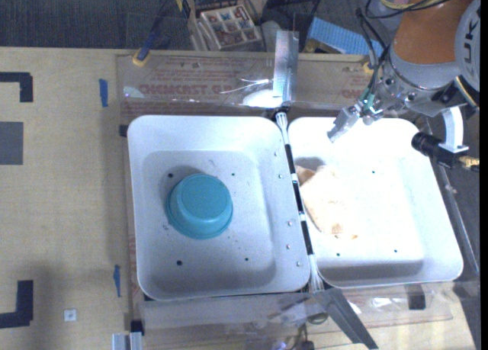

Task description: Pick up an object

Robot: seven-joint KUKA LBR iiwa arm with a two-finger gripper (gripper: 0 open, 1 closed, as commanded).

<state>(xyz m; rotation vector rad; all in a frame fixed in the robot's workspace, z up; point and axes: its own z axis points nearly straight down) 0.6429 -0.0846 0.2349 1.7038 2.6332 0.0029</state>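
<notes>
Harsh glare washes out the right bin (427,264); the view is slightly soft

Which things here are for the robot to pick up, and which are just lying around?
For the job: the blue bowl in the left bin; the gripper over the right bin.
Lying around: magazine box, blue tape.

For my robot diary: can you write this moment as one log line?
gripper: above right bin far edge, holding nothing seen | blue bowl: upside down, left bin | pick: not yet done
</notes>
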